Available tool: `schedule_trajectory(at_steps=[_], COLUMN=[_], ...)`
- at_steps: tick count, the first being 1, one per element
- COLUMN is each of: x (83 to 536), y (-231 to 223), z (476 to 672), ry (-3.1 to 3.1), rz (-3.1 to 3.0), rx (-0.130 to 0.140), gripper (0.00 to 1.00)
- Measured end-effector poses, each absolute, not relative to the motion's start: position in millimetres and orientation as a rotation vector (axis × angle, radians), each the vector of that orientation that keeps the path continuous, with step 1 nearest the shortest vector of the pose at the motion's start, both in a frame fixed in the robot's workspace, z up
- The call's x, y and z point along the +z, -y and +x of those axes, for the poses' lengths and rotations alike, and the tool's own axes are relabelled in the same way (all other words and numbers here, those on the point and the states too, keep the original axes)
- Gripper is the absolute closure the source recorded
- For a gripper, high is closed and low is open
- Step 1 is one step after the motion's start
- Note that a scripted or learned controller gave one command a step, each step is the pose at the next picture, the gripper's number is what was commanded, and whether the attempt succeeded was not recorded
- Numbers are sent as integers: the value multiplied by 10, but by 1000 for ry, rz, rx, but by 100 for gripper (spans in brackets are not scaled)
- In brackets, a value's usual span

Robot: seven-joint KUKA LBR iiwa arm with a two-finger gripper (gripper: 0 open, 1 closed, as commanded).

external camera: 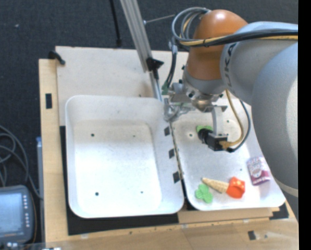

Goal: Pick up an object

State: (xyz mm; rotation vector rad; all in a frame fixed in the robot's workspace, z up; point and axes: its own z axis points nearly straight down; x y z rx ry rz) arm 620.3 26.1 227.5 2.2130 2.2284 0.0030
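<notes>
1. My gripper [173, 108] hangs over the far left edge of the right bin [218, 163]. I cannot tell if it is spread or pressed together.
2. The toys lie on the near side: green toy [203, 193], cone [213, 184], orange toy [236, 187], pink packet [258, 171].
3. I would go for the pink packet, since it lies apart, and come straight down.

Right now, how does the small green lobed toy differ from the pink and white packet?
The small green lobed toy is one plain green, while the pink and white packet mixes two colours. The toy has rounded lobes, whereas the packet has straighter sides. The toy looks smaller than the packet. Both lie in the right-hand white bin, near its front edge.
</notes>
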Motion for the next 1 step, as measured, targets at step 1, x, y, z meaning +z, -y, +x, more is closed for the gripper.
schedule_trajectory(at_steps=[1], x=[2252], y=[-860], z=[6251], ry=[-2230], rz=[2213], rx=[4], gripper=[100])
